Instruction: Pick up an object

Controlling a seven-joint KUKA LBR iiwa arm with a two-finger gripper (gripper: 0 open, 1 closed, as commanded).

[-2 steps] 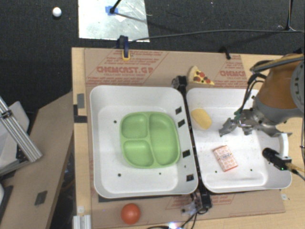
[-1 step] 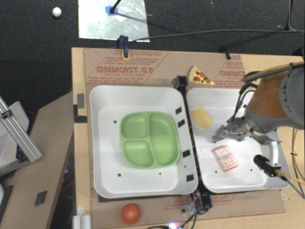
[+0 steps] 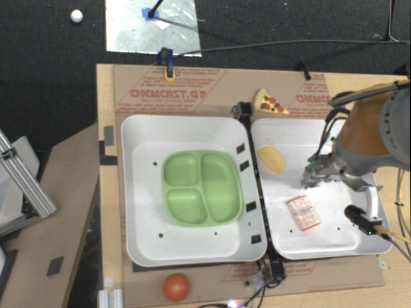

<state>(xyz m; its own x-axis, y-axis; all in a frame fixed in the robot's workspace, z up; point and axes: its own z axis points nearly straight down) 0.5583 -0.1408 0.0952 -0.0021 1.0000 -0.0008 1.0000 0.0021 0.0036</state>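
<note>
Gripper (image 3: 313, 172) hangs low inside the right bin (image 3: 321, 246), its dark fingertips near the floor between the yellow lemon-like piece (image 3: 271, 159) and the small pink packet (image 3: 303, 212); how far the tips stand apart cannot be told, since they blur into one dark cluster. Nothing is seen between them. Both candidate objects lie in this right bin: the yellow piece up near the divider, the packet lower down toward the front wall. As a judgement, the arm looks set over bare floor, so a closing move from here could catch nothing at all. The packet lies flat and may be hard to get under; the rounded yellow piece could roll aside if nudged off centre. The left bin (image 3: 138, 236) carries a green divided plate (image 3: 201, 188). Outside the bins, a pizza-slice toy (image 3: 270, 102) rests on the cardboard behind, and an orange ball (image 3: 176, 287) sits at the front edge. The wrist and orange band hide part of the bin's right wall, and the fingertips' contact with the floor is unclear.
</note>
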